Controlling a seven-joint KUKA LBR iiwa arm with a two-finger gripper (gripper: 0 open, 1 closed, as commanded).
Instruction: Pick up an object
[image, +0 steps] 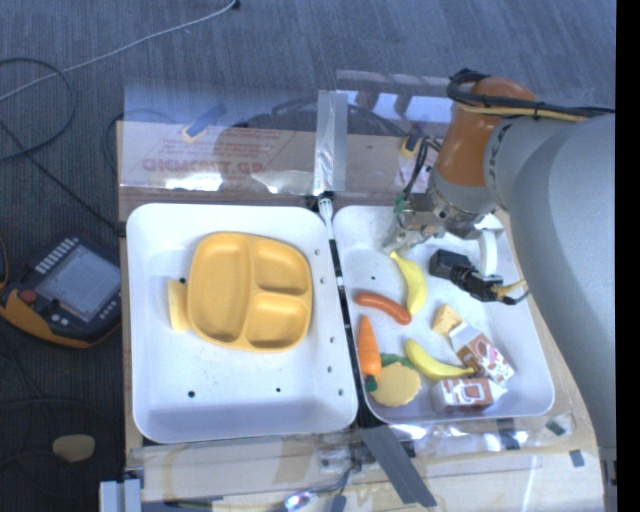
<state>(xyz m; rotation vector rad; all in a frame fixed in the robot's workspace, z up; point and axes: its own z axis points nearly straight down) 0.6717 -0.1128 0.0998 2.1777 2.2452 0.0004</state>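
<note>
Arm: I see it reach in from the right, orange band above the wrist, bent down over the right bin's far edge.
Claw: low at that bin's upper left corner; I cannot tell its state.
Nearest object: the upper banana, just below the claw.
Left bin: I see a yellow divided tray in it.

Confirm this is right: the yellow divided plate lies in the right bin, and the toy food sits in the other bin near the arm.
Not quite. The camera view shows the yellow divided plate in the left bin. The toy food, such as the carrot and a banana, sits in the right bin near the arm.
</note>
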